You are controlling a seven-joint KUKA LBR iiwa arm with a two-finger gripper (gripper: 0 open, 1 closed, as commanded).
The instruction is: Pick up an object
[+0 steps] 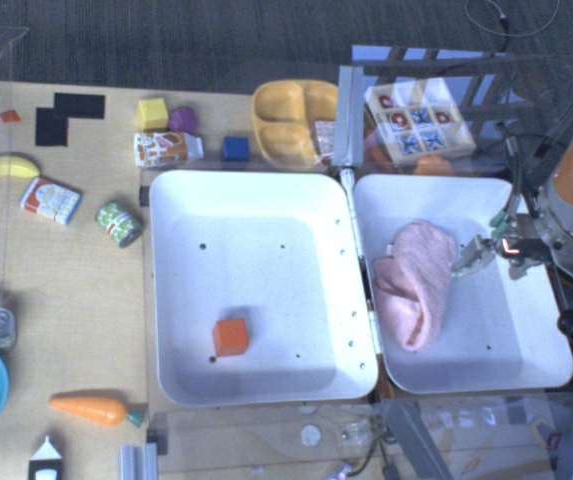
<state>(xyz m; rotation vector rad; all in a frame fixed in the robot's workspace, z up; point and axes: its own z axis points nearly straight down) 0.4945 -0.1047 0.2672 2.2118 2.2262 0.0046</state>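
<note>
**Tool beside the pink cloth**

The tool [473,256] hangs over the right bin [526,368], low and near its right side. Its thin fingers point at a pink cloth [414,283], which lies just beside the tool, on the side away from the arm. The tips look very close to the cloth's edge, maybe touching it. I cannot tell how far open the tool is, and nothing shows between its fingers.

The cloth is soft and crumpled, piled in a lump. Its long side runs across the way the tool points, so the tool meets the cloth's long edge. It would bend and fold if pinched.

Much farther off, past the cloth, a small orange block [231,337] sits in the left bin [256,198]. It looks hard, with flat sides. The cloth is by far the nearer thing, so I think it is the one to grab. Both bins are smooth, white and shallow, and they rest on a pale wooden desk [66,268].
</note>
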